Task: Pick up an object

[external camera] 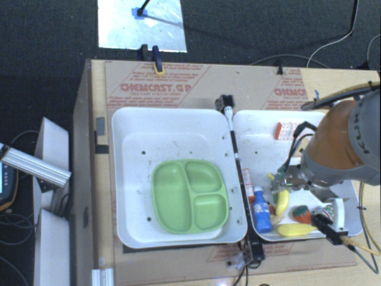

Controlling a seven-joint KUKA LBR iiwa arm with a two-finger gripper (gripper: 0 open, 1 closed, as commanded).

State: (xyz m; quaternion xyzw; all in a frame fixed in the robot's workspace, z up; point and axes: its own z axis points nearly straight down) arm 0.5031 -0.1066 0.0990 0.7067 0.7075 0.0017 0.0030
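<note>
Both white bins [178, 124] look like smooth moulded plastic w/ a soft sheen; the green divided tray [190, 195] is plastic too, semi-gloss, smooth; the table [196, 79] top is brown paper-faced sheet, matt, printed in red; the floor [47, 34] reads as dark carpet, rough & matt; a metal plate [140, 16] on it is shiny, scuffed; the arm [348, 142] has a glossy orange band & smooth grey shell; the blue bottle [261, 210] & yellow banana [294, 229] look like glossy plastic.
</note>
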